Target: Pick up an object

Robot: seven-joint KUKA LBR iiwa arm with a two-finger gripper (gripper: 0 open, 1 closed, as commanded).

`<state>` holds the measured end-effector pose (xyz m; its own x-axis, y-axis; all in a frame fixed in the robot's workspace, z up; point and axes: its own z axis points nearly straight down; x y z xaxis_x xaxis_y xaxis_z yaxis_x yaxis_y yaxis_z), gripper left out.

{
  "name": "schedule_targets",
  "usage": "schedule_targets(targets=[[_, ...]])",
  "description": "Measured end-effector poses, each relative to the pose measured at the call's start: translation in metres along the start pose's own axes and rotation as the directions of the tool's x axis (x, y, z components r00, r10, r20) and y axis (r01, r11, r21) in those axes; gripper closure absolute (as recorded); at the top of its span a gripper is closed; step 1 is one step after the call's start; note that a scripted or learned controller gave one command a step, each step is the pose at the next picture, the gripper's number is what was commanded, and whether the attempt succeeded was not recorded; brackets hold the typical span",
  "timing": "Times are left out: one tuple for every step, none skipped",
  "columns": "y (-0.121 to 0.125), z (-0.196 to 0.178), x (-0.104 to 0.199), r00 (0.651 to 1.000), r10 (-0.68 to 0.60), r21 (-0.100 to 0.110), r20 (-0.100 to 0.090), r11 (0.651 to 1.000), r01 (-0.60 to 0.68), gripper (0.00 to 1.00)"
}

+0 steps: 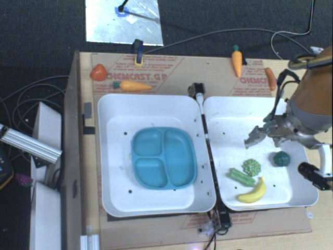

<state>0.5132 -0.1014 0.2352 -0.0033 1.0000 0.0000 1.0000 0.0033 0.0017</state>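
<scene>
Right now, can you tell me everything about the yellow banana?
The banana is a small, bright yellow, curved toy that looks like smooth plastic. It lies flat on the floor of the right bin, close to the front wall, ends curling upward in the picture. Its upper tip sits right by the green pod; whether they touch is unclear. The pincer is apart from it, farther back in the bin.

Dark carpet floor (41, 30), trailing cables (21, 100)
</scene>
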Motion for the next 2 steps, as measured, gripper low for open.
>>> schedule_targets(targets=[[-0.02,0.062,-0.013,1.0,0.002,0.001,0.0,1.0,-0.002,0.0],[-0.012,0.147,-0.015,1.0,0.004,-0.008,0.004,1.0,-0.004,0.0]])
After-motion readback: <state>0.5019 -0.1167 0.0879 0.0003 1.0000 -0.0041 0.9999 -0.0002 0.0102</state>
